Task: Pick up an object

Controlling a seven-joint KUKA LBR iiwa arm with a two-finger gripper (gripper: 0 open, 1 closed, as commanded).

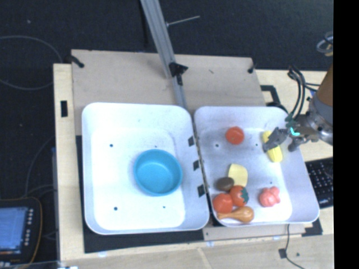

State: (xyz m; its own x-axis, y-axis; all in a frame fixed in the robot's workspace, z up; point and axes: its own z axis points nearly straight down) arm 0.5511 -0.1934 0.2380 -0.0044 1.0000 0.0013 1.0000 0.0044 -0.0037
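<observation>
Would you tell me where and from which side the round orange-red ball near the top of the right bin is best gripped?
Probably across the middle of the ball, coming straight down from above. It is round, so no side is better, and it lies apart from the other toys with bare bin floor all round, leaving room for both fingers. The gripper is close by, to its right.

1 fixed camera looks down at a slant from high above the table [224,88], far enough to take in both white bins [95,167]; the arm [325,102] enters at 3 o'clock.
</observation>
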